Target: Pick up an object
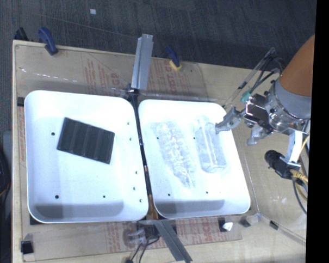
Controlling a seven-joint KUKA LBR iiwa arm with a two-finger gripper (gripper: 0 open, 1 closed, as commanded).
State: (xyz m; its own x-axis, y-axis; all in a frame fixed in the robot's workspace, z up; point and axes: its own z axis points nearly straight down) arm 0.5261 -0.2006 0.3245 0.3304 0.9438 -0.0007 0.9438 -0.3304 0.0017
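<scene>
A dark ribbed rectangular pad (85,140) lies flat in the left bin (40,109). Two see-through plastic items rest in the right bin (232,199): a knobbly clear strip (175,151) near the middle and a clear tube-like bottle (209,146) to its right. My gripper (241,129) hovers over that bin's upper right rim, just right of the bottle's top end. Its fingers (226,123) are spread open with nothing between them.
A metal bar (141,61) rises behind the seam between the bins, and a dark divider runs down that seam. Blue clamps (47,39) hold the board's back edge. Bare bench lies right of the right bin.
</scene>
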